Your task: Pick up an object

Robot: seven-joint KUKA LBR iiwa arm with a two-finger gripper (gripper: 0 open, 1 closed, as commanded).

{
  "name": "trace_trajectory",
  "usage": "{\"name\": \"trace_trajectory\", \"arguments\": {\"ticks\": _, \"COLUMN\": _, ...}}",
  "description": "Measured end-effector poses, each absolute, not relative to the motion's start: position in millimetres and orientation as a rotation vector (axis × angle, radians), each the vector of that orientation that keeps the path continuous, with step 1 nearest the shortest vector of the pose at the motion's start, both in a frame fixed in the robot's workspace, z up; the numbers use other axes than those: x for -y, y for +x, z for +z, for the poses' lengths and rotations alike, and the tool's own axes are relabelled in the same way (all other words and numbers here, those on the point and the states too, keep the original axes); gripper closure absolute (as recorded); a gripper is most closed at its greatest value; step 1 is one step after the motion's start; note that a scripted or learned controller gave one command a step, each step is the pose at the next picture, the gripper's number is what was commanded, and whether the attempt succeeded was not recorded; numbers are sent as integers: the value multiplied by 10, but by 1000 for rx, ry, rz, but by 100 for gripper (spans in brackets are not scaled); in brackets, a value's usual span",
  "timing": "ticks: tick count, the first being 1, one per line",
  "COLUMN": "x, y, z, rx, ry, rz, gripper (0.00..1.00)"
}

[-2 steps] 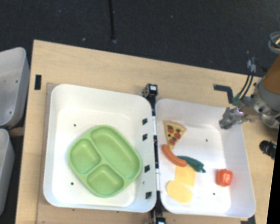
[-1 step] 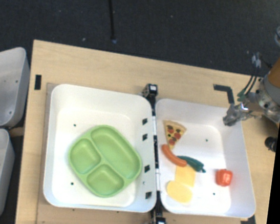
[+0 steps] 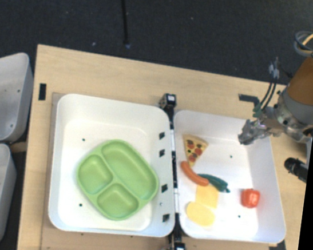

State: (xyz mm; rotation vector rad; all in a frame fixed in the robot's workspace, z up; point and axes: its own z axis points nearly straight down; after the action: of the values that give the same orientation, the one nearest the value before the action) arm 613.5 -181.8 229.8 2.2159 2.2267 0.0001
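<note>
Over the right bin's far-right corner: the gripper (image 3: 249,133) hangs above bare floor, just inside the rim, with nothing under it.
Jaws: too small and blurred here to tell whether they stand open or closed; no object shows between them.
Progress: I judge the pick as not yet made; every object lies on the right bin (image 3: 269,183) floor.
Left to do: choose one piece, get above it, descend, close on it and lift.
Pizza (image 3: 194,148): near the divider, toward the far edge, lying apart from the rest.
Hotdog (image 3: 194,175): mid-bin beside the divider, its end touching or just beside the green piece (image 3: 216,183).
Cheese (image 3: 206,196): just nearer than the green piece, touching or overlapping the yellow disc (image 3: 200,214) toward the near edge.
Tomato (image 3: 250,198): alone toward the right wall, well apart from the cluster.
Open room: bare floor surrounds the tomato and the pizza, so either looks easiest to approach; the cluster is crowded.
Edges: the tomato sits near the right wall, which may hinder one finger.
Left bin (image 3: 62,137): carries a green tray (image 3: 116,179) at its middle.
</note>
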Motion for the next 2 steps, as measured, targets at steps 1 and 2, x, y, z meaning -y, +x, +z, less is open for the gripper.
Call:
{"name": "trace_trajectory", "arguments": {"ticks": 1, "x": 1312, "y": 5879, "z": 2315, "rx": -2228, "ry": 2217, "rz": -1, "gripper": 100}}
{"name": "trace_trajectory", "arguments": {"ticks": 2, "x": 767, "y": 5832, "z": 2377, "rx": -2230, "ry": 2215, "rz": 1, "gripper": 100}}
